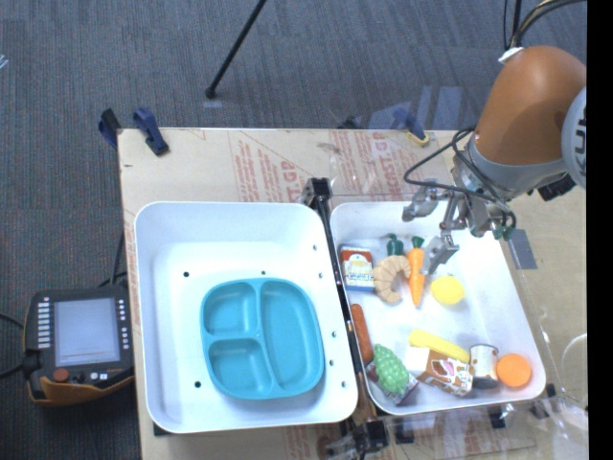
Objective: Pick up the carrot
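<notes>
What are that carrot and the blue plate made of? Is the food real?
The carrot looks like a toy, probably moulded plastic: its orange is flat and even, with a stubby green top. The blue plate also looks plastic, judging by its uniform turquoise colour, rounded dividers and soft sheen. The yellow lemon beside the carrot seems a plastic toy too. From this distance I can't be sure.

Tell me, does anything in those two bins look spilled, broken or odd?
Nothing looks spilled or broken. The toy food is just jumbled in the right bin, while the blue plate lies bare in the left bin. The claw hovers beside the carrot.
</notes>
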Controlling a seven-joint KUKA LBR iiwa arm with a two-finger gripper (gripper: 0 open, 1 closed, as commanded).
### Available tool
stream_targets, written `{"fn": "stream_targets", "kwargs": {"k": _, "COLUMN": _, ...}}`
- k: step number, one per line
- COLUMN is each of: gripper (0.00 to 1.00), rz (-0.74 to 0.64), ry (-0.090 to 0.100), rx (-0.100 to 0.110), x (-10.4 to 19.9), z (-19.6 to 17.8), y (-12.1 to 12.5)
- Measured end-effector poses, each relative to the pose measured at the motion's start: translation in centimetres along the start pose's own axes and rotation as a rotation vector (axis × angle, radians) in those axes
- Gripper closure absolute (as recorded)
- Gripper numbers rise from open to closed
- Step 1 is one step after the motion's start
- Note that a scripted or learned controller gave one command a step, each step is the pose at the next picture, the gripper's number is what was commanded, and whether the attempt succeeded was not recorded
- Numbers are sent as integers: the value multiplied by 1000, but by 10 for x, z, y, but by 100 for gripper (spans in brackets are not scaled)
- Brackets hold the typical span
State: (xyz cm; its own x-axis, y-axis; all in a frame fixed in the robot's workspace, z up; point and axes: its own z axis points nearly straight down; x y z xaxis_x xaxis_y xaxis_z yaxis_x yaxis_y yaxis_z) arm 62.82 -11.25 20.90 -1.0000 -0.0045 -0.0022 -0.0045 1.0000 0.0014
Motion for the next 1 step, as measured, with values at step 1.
{"fn": "stream_targets", "kwargs": {"k": 1, "gripper": 0, "rz": 81, "ry": -8, "rx": -1, "x": 10, "z": 116, "y": -18}}
